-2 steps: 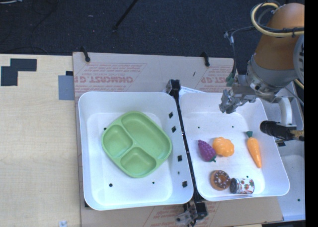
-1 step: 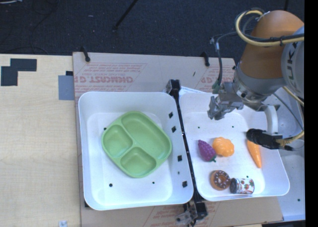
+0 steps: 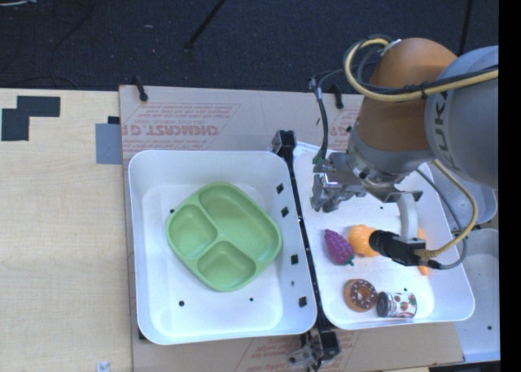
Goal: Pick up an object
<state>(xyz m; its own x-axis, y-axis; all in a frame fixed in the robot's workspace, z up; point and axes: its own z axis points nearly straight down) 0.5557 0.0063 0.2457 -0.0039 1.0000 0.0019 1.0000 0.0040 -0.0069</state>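
My gripper (image 3: 326, 194) hangs over the upper left part of the right bin (image 3: 456, 309), close to the divider between the bins. Nothing shows held in it. Just below and to its right lies a purple grape-like fruit (image 3: 338, 246), touching an orange fruit (image 3: 360, 240). Nearer the bin's front edge sit a brown doughnut with sprinkles (image 3: 359, 294) and a small red-and-white can (image 3: 396, 304) on its side. The arm's orange band and grey body hide the bin's far right part.
The left bin (image 3: 155, 199) holds a green divided plate (image 3: 224, 235) at its middle. A black clip rail (image 3: 295, 224) runs between the two bins. Cardboard lies under both bins, with a wooden bench top to the left.
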